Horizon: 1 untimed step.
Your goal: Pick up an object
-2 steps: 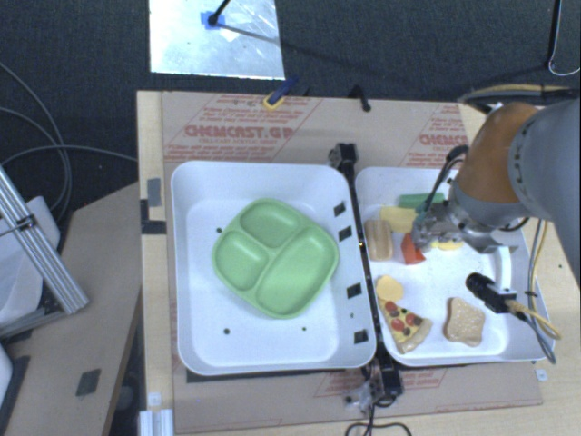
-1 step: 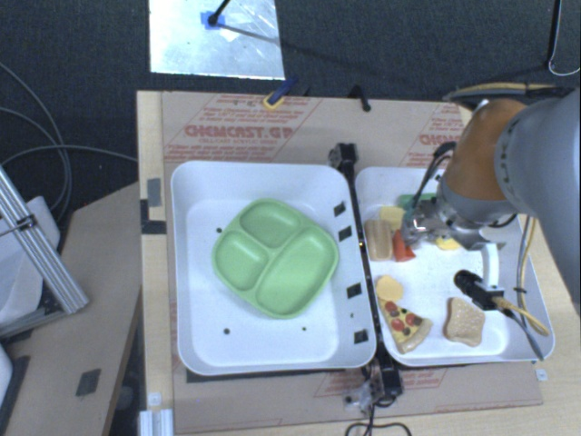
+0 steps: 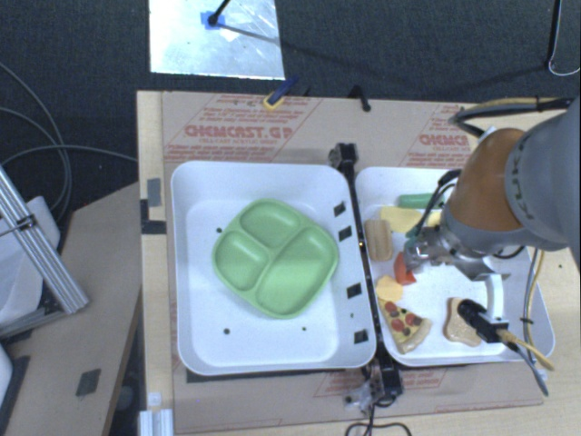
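Floor: dark carpet (image 3: 73, 62) lies around the bench, and a shiny metal sheet (image 3: 213, 25) sits on it beyond the far edge.
Worktop: you see a worktop (image 3: 245, 130) covered with printed brown card, carrying two white bins side by side.
Bins, counted: two. The left bin (image 3: 195, 198) and the right bin (image 3: 381, 175) meet along a dark middle divider.
Left bin, counted: one thing, a green divided plate (image 3: 275, 257), lying flat near the middle.
Right bin, counted: seven toy food pieces. You have one green piece (image 3: 416, 200) at the far side, one pale yellow piece (image 3: 399, 218) just in front of it, and one brown bun (image 3: 378, 239) by the divider. There is also one red piece (image 3: 406, 271), one small yellow piece (image 3: 388, 289), one pizza slice (image 3: 406, 325) and one tan piece (image 3: 457, 323).
Arm: the grey arm (image 3: 536, 189) comes in from the right with its orange band (image 3: 481, 193) over the right bin.
Hand: the hand (image 3: 418, 251) sits low over the right bin, just above the red piece. You cannot tell how far open it is, or whether it has hold of anything.
Edges: the bun and the small yellow piece lie close to the divider wall, and the pizza slice and tan piece lie near the front wall.
Open room: you have bare white floor all round the plate in the left bin. In the right bin the pieces crowd the left half, and the arm covers much of the right half.
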### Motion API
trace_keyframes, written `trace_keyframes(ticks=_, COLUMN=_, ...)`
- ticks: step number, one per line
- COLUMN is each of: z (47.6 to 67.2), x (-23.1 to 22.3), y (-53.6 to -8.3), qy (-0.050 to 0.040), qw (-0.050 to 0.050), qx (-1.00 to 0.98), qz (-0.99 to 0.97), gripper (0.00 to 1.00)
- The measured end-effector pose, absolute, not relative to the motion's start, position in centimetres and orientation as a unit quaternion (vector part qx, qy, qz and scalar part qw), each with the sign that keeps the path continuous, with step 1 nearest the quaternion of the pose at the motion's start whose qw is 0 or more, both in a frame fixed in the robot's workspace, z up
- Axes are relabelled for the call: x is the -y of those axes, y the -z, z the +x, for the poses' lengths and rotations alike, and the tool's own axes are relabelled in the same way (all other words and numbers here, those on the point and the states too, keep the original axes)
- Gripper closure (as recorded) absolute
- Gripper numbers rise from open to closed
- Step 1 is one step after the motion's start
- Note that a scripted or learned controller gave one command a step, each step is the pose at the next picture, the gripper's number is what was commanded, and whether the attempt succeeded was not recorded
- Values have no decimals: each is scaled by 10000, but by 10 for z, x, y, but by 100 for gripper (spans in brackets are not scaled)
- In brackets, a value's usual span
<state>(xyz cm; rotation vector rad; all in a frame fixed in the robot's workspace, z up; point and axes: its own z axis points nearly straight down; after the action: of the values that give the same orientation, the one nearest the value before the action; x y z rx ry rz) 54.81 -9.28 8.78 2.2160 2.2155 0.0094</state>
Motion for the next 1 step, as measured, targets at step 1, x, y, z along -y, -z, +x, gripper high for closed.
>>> trace_keyframes(ticks=1, z=572, x=-35, y=-191, qy=-70, qw=29, qx=-7132, qz=7009, gripper=100)
